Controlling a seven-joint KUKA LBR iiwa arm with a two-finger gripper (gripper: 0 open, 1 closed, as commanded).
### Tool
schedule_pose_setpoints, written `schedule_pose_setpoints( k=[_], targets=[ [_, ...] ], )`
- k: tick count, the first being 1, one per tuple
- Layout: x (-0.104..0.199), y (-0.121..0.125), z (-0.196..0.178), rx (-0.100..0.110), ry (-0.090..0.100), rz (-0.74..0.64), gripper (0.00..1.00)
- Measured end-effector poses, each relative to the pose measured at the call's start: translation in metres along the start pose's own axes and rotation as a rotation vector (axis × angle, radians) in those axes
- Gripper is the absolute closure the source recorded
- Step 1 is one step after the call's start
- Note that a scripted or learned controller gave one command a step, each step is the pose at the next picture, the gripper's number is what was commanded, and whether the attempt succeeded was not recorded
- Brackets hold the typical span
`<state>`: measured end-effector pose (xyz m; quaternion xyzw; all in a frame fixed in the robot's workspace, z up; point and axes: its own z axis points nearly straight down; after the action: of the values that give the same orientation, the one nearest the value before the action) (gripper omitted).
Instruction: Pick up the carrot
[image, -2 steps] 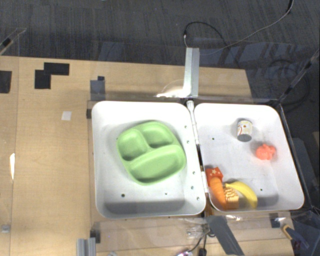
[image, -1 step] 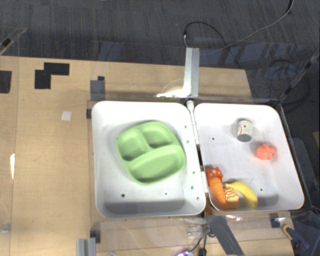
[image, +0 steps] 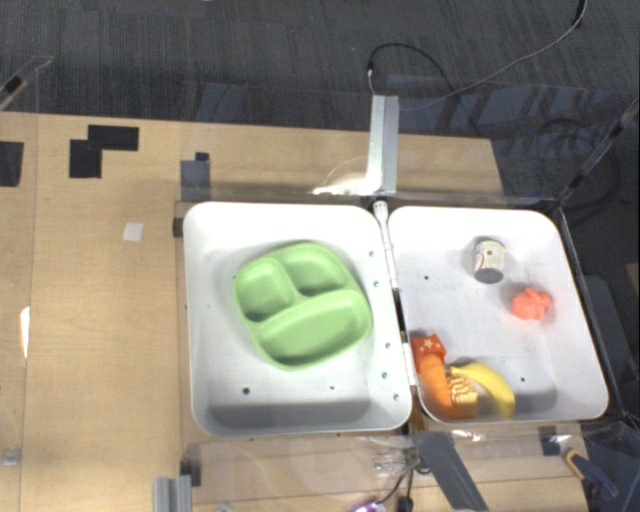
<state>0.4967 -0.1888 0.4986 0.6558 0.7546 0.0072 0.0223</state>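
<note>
An orange carrot (image: 436, 383) lies in the near left corner of the right bin (image: 560, 300), along the bin's left wall. A small red item (image: 428, 347) touches its far end. A yellow banana (image: 490, 386) and a yellow-and-red item (image: 462, 390) press against its right side.
A green divided plate (image: 300, 302) sits in the left bin (image: 215, 300). In the right bin, a small white can (image: 488, 260) stands at the back and a pink-orange lumpy fruit (image: 532, 304) lies at the right. A metal post (image: 383, 140) rises behind the bins.
</note>
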Motion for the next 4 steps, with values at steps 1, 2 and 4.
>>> schedule_pose_setpoints(
  k=[1, 2, 4],
  targets=[
    [0.0, 0.002, -0.012, -0.007, -0.004, -0.007, 1.0],
    [0.001, 0.004, -0.024, -0.014, -0.009, -0.015, 1.0],
    [-0.02, 0.042, 0.051, 0.016, 0.023, -0.677, 1.0]
  ],
)
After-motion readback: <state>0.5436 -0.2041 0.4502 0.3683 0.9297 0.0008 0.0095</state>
